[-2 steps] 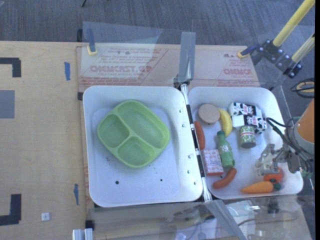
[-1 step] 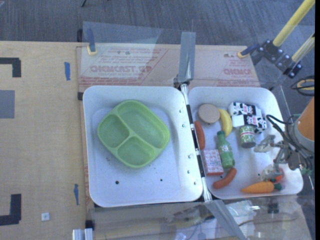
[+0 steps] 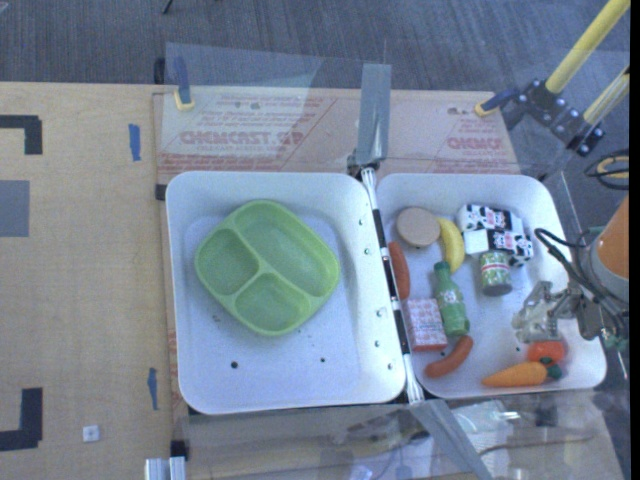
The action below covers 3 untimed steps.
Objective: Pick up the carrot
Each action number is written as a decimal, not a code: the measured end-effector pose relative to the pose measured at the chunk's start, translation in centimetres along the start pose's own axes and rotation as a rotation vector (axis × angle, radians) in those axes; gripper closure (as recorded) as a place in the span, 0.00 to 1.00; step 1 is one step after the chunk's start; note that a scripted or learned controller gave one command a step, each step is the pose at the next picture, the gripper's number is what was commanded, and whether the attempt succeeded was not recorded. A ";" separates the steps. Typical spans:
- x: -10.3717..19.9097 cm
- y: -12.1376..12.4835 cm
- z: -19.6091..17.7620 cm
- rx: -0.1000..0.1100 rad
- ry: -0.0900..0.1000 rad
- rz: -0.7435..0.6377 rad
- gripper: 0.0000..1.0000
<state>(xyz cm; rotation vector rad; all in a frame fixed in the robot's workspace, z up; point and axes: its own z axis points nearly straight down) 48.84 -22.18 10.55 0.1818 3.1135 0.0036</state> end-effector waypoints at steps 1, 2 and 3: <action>0.0 0.0 0.0 0.000 -0.001 0.000 0.00; -0.4 0.4 1.3 0.004 -0.015 -0.353 0.00; 0.0 0.3 0.8 0.000 -0.001 -0.351 1.00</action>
